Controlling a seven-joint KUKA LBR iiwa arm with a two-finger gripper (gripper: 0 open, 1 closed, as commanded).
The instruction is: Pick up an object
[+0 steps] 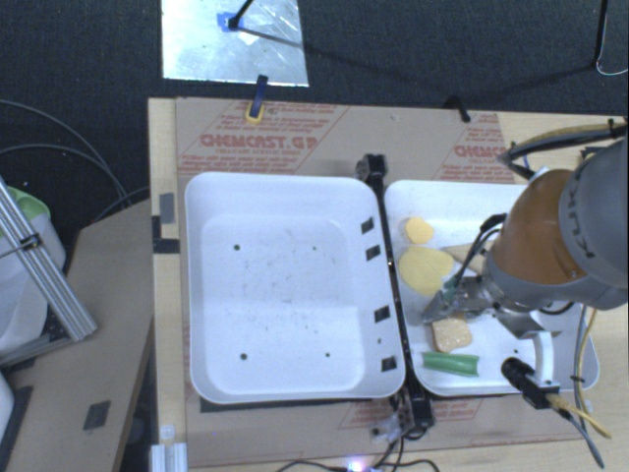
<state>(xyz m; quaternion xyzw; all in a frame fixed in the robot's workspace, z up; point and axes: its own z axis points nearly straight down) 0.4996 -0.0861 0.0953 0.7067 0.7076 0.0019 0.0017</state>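
Observation:
The right bin (462, 193) holds a small yellow round piece (420, 230), a larger pale yellow piece (423, 269), a tan biscuit-like piece (452, 336) and a green stick (451, 363) near its front wall. My gripper (448, 304) is low in this bin, coming in from the right under the orange-banded wrist. It sits between the large yellow piece and the tan piece, just above the tan one. The wrist hides the right half of the bin.
The left bin (285, 283) lies beside it, past a rim with black clips (378, 254). Both bins rest on a cardboard sheet (324, 136). A metal plate (234, 28) lies at the back and an aluminium frame (39, 264) stands at the left.

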